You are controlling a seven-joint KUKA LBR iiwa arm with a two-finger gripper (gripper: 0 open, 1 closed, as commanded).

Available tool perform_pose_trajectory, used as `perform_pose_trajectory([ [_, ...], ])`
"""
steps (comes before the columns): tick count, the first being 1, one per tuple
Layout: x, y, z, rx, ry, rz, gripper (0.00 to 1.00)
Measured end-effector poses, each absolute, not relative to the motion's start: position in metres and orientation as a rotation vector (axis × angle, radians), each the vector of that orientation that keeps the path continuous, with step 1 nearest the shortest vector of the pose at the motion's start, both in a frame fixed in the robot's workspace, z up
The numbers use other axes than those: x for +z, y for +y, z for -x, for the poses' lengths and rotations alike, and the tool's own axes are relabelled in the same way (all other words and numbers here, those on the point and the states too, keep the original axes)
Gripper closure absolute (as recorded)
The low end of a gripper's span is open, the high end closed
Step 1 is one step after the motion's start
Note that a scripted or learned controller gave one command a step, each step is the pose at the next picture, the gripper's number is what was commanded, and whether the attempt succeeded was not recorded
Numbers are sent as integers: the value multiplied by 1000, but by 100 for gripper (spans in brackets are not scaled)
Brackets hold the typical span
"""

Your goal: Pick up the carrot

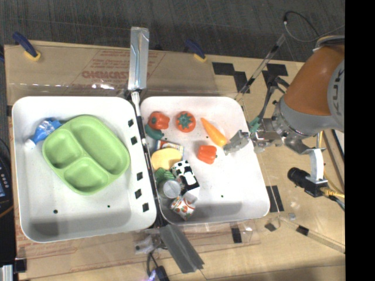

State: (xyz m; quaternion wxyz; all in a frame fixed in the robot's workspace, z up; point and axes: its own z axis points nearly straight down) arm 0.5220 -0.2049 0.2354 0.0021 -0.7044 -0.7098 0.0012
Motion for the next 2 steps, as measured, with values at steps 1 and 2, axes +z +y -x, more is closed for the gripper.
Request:
perform_pose_trajectory([
  [1,202,-211,-507,5,-1913,2485,0],
  [2,129,-197,-580,3,-2215,2225,0],
])
